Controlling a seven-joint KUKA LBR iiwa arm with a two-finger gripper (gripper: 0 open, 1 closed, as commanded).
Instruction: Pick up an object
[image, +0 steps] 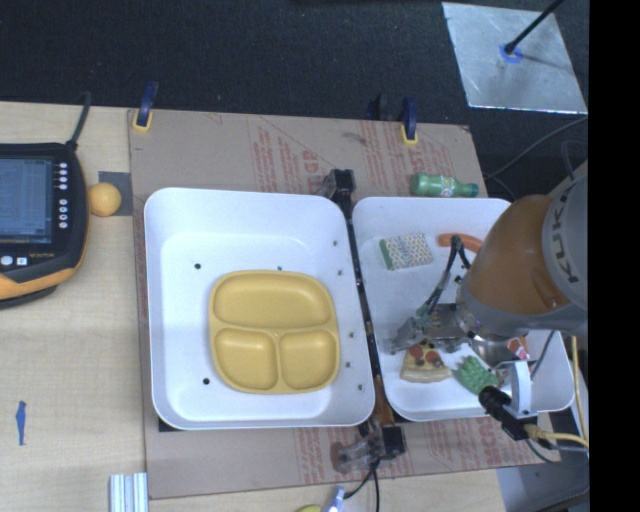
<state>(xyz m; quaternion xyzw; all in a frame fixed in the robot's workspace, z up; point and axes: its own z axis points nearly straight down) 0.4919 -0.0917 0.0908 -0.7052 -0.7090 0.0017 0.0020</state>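
Gripper (420, 330) is seen low in right bin (400, 215), just above pizza-slice toy (424, 366); finger state can't be told; descent should be kept vertical, centred on toy, w/ green toy (474, 375) avoided.

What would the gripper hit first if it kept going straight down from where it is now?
Probably the pizza slice toy lying in the right bin, just under the gripper; depth is hard to judge from above.
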